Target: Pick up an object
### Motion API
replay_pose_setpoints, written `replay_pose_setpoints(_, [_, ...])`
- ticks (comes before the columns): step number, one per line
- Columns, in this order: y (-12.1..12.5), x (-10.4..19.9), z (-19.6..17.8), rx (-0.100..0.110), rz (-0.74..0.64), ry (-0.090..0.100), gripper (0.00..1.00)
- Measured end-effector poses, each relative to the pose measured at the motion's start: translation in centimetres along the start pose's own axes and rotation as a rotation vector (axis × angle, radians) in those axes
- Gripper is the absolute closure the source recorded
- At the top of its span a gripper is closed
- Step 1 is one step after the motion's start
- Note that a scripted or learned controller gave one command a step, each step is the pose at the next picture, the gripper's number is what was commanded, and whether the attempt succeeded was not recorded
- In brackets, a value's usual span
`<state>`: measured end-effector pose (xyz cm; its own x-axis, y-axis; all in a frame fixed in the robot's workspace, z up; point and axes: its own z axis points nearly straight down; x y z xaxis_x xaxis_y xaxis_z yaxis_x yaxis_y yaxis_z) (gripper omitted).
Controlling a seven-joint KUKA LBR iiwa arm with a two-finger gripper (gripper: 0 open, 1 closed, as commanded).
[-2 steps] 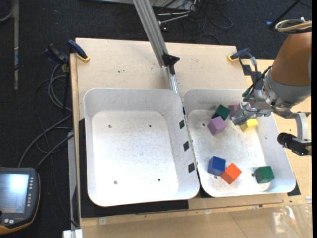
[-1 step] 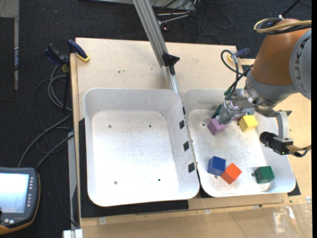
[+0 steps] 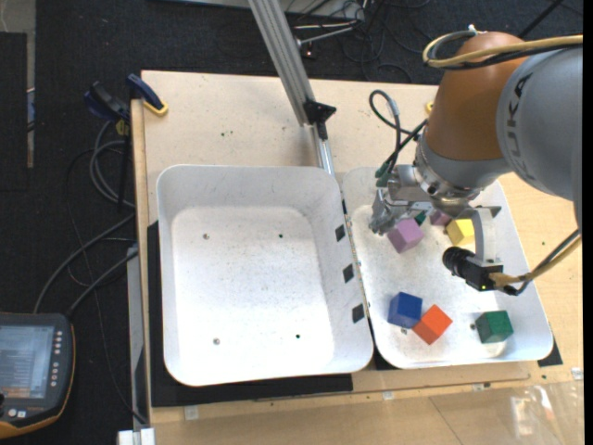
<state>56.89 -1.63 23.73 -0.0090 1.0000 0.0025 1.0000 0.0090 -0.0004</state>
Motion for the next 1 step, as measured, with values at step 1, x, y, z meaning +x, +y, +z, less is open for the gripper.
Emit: replay_pose_setpoints(1, [-1.44,5.63,-0.67,0.0,0.0,0.0,1.0])
